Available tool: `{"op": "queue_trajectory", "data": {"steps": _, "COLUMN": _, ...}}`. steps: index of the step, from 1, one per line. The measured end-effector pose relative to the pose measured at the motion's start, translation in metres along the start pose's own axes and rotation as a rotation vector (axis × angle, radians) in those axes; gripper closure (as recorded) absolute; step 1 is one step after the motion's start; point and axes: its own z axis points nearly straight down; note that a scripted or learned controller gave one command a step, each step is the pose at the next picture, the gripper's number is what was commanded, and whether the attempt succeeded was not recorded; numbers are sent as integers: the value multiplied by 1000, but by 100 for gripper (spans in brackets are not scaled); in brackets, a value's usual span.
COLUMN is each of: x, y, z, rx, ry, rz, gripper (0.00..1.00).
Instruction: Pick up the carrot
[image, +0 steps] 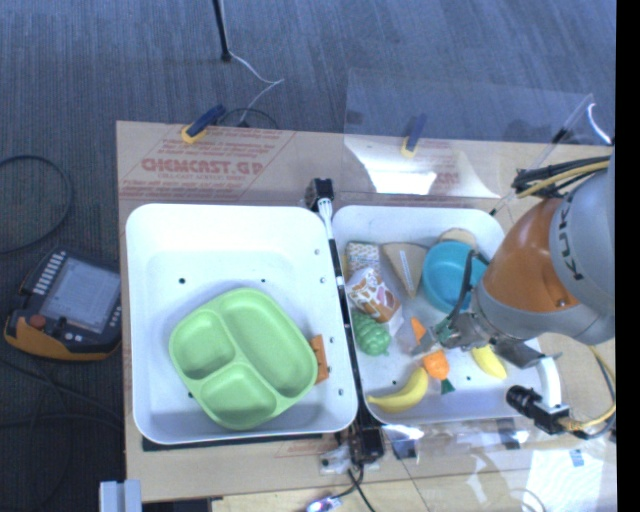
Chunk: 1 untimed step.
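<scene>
From above we see two white bins side by side on a bench. Far to the left of everything, on the floor, lies one handheld controller (70, 305) with a screen. The left bin (160, 240) holds one green plate (240, 355) with three compartments, well apart from the gripper. One small orange piece (319, 357) rests against that bin's right wall, beside the plate.

The right bin (475, 222) holds the food. Counting leftward from the gripper, we find one green vegetable (373, 337), one patterned packet (372, 292) above it, and one tan wedge (404, 265) toward the bin's far side. There are two bananas: one banana (402, 392) lies below and left of the gripper, and a second banana (488, 361) lies just right of it. One blue cup (448, 275) stands above the gripper, partly behind the arm (545, 270).

There is one carrot (437, 366), orange with a green tip, lying just below the gripper (448, 335) and touching the first banana's upper end. A small orange bit (418, 327) sits just left of the gripper.

We cannot tell whether the gripper is released or clenched, as it is too dark and small to read.
</scene>
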Motion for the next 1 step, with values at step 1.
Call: {"op": "queue_trajectory", "data": {"steps": 1, "x": 99, "y": 14, "z": -84, "rx": 12, "ry": 14, "rz": -234, "gripper": 100}}
